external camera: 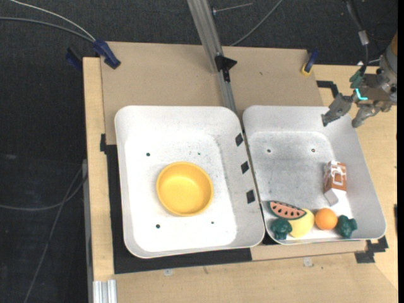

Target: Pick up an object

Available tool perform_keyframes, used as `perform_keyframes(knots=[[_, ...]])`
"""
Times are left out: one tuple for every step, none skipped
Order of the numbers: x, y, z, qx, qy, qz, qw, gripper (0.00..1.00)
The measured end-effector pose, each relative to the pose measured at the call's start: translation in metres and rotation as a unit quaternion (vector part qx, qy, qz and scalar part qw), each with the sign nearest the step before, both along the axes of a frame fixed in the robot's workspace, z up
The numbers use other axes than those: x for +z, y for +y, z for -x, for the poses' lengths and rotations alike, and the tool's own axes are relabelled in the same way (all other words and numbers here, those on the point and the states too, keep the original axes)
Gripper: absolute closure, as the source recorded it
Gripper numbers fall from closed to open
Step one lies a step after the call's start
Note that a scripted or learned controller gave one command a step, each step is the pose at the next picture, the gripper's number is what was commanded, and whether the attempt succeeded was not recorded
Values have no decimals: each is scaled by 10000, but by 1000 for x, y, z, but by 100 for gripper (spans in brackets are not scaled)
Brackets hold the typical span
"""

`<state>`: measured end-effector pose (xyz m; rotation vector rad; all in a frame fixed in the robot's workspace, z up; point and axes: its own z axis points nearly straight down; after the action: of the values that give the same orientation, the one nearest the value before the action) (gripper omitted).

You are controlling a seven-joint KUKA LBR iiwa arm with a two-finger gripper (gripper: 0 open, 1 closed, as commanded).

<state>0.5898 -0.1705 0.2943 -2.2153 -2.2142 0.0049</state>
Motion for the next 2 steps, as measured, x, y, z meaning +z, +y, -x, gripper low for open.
perform_keyframes(knots=[[2, 0, -1, 2, -21, 4, 10000, 0], [-50, -8, 6, -7, 23, 0, 10000, 0]])
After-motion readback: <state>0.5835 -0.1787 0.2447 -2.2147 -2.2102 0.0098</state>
